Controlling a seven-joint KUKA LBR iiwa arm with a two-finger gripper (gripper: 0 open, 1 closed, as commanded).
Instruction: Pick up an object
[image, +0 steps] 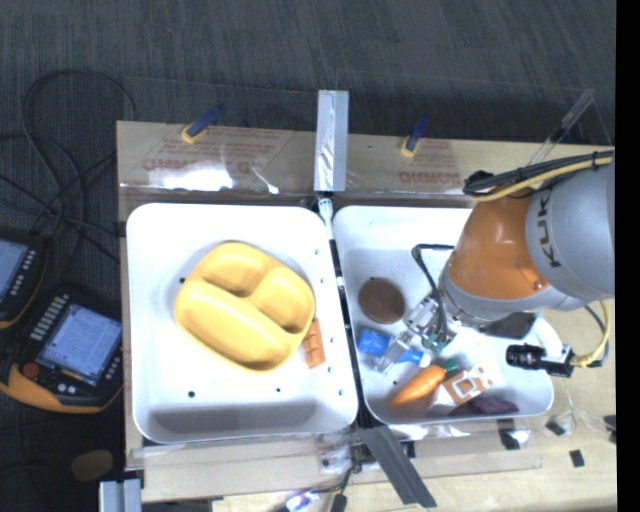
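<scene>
Orange carrot in right bin, end effector above

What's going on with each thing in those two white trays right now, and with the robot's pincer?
Yellow bread-shaped toy: lying in the left bin, untouched.
Small orange piece: lying beside the yellow toy.
Brown round object: resting in the right bin.
Blue object: lying beside the pincer.
Carrot: lying on its side near the front wall.
Purple object: lying in the front corner.
Pincer: low in the right bin, grip unclear.
</scene>
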